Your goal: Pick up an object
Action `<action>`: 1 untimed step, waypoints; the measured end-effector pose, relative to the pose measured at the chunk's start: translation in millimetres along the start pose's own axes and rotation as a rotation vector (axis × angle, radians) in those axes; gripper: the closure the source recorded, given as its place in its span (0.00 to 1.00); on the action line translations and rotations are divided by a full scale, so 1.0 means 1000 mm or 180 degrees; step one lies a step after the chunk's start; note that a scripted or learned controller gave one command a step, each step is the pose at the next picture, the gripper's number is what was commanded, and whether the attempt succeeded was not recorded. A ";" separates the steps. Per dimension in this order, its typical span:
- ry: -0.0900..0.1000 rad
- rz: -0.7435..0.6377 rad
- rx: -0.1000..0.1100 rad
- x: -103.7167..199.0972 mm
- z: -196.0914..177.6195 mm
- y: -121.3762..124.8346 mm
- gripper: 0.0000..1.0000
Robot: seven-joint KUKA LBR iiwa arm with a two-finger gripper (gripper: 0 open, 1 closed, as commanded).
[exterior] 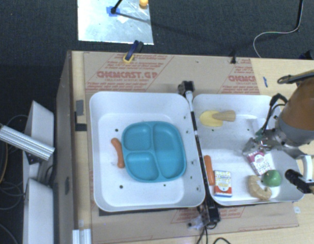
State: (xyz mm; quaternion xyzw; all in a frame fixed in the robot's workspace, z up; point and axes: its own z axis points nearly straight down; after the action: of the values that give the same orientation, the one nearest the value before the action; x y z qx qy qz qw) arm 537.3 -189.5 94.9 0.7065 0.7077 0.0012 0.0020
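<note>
Two shallow white bins sat side by side on the bench, a left bin [103, 136] and a right bin [238, 105]. The left one held one blue divided plate [153, 150] with three compartments and one orange sausage [117, 152]. The right one held a second orange sausage [209, 169], one yellow banana-like piece [217, 117], one small carton [222, 182], one pink-and-white packet [260, 162], one green ball [272, 177] and one tan ring-shaped piece [259, 188], making two sausages in all and one of every other kind.
</note>
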 end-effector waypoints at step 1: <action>0.0002 -0.0003 0.0005 0.029 -0.060 -0.028 1.00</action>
State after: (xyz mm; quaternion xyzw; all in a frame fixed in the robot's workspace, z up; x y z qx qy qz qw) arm 509.3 -160.5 154.8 0.7061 0.7081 0.0009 0.0011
